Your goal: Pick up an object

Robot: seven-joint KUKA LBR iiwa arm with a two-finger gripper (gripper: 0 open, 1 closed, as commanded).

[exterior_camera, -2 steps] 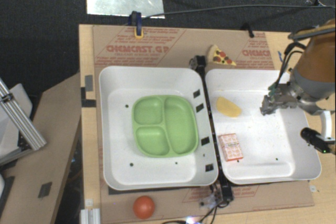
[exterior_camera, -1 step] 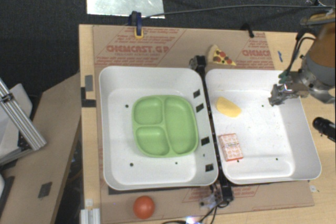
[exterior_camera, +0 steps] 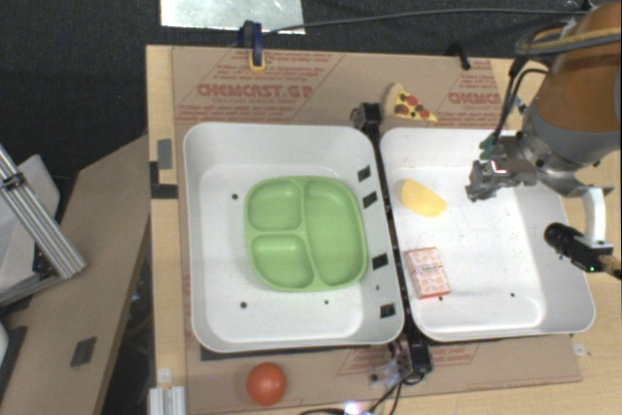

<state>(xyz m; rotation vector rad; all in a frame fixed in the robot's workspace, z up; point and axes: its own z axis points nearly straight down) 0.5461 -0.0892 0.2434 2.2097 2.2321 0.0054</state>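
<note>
Grey KUKA arm with orange band (exterior_camera: 583,63) enters from the right, wrist bent down and leftward. Its dark two-finger gripper (exterior_camera: 483,182) hangs low at the upper right, pointing down-left.

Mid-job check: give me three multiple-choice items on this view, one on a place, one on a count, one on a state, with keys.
1. Where does the green divided plate lie?
A. left bin
B. right bin
C. on the bench

2. How many objects lie in the right bin?
A. none
B. two
C. four

3. The hand is
A. over the right bin, apart from the yellow piece
B. touching the red ball
C. over the left bin

Answers: A, the plate sits in the left bin; B, yellow piece and pink packet; A, it sits right of the yellow piece.
</note>
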